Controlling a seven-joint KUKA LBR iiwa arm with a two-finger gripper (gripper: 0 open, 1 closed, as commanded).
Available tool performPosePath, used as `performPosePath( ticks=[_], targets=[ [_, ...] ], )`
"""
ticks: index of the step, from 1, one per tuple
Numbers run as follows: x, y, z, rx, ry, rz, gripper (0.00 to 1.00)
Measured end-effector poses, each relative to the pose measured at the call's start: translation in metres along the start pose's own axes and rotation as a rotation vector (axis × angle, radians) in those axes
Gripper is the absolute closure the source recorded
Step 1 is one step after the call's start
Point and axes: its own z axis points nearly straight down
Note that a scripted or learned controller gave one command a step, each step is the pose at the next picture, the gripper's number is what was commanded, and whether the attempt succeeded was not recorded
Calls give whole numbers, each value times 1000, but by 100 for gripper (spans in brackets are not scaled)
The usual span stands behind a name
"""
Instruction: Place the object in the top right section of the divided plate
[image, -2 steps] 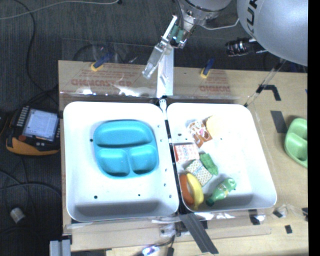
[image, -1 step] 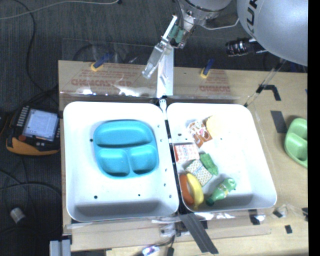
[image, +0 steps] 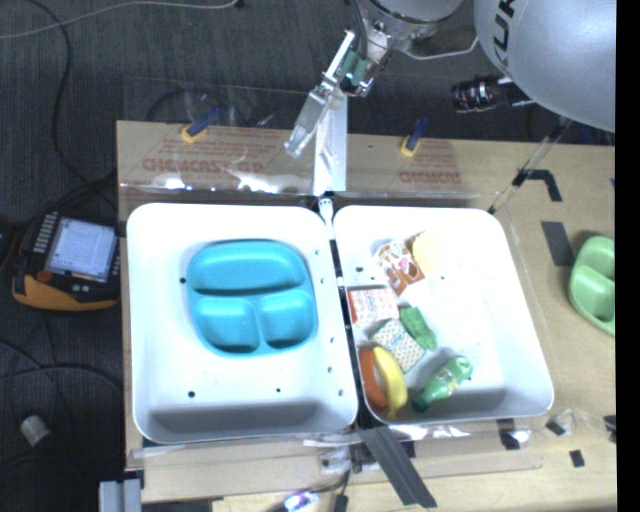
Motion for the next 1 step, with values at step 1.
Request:
performPosePath(
  ticks=[1],
  targets=[
    [0,0,0,0,0,0,0]
  ],
)
